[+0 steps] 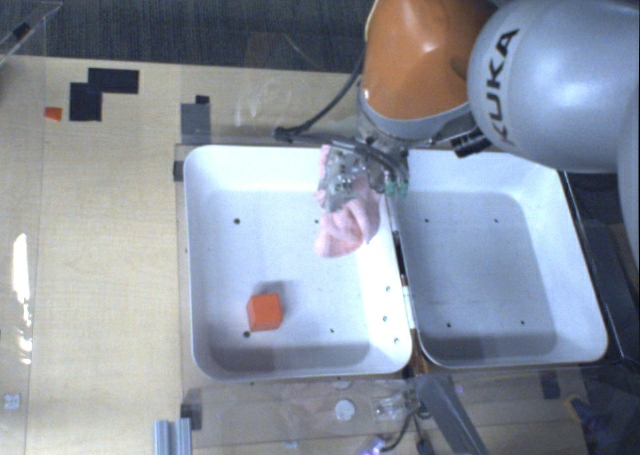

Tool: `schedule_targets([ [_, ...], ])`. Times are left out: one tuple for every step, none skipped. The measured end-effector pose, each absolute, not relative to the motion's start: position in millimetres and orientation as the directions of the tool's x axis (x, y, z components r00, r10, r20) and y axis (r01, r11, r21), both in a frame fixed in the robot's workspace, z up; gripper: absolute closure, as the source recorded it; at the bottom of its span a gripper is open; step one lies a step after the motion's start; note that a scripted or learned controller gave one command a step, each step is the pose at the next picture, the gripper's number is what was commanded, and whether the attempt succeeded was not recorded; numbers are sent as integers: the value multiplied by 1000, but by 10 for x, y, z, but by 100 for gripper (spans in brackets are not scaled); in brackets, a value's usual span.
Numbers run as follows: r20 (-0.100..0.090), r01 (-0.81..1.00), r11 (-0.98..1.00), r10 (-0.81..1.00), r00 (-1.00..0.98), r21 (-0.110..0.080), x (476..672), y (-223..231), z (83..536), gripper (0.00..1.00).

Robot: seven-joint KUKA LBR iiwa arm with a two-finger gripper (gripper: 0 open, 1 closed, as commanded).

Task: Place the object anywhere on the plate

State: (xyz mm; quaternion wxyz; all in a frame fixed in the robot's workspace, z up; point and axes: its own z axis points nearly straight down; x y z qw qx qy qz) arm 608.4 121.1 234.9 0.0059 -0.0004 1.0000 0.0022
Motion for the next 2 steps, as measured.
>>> schedule_targets([
  [-10, -2, 1000, -2, -1000, 5, 5951, 1714, 2321, 100],
  [-11, -1, 1000, -1, -1000, 5, 5952, 1712, 2324, 0],
])
